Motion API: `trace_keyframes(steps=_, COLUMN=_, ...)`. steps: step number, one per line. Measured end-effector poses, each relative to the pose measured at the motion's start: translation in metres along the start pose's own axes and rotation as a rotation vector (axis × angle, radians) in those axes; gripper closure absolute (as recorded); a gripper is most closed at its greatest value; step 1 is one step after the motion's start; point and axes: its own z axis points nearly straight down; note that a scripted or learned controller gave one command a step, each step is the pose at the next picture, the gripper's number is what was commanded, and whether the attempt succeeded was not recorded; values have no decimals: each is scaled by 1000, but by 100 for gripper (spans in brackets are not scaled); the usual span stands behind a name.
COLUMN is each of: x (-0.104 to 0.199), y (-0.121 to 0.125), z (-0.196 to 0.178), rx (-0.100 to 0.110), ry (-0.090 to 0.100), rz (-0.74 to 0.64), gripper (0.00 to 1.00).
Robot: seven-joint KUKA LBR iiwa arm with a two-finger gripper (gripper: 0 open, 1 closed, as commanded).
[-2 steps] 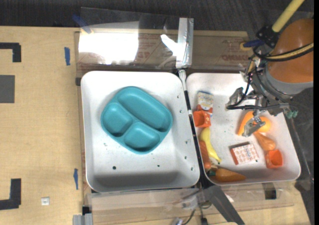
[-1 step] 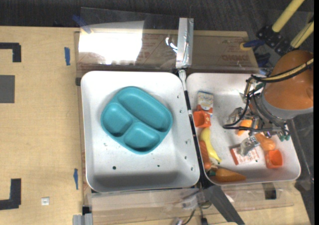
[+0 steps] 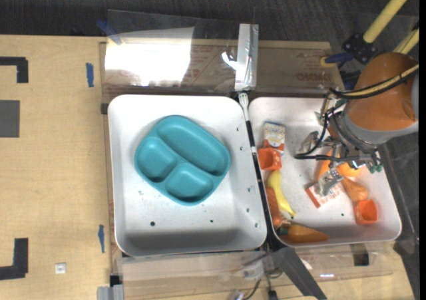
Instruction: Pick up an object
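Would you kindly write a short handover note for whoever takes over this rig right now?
Tool: low in the right bin, over a small red-and-white packet; no grasp can be confirmed.
Things: right bin also holds a banana, a carrot, an orange cup and a snack pouch. Left bin holds a teal divided plate.
Done: nothing visibly lifted.
Left: secure one object and raise it.

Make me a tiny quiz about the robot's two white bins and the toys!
1. True or false: the teal plastic divided plate lies in the left white bin.
2. Which toy lies along the right white bin's left wall: A) yellow plastic banana, B) blue ball?
3. Fill in: the claw is over the ____ bin.

Key: 1 true; 2 A; 3 right.
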Motion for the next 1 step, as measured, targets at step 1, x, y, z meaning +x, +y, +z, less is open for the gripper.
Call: trace_keyframes(steps=1, x=-3, y=-1, z=-13, rx=4, ry=-10, rz=0, gripper=100)
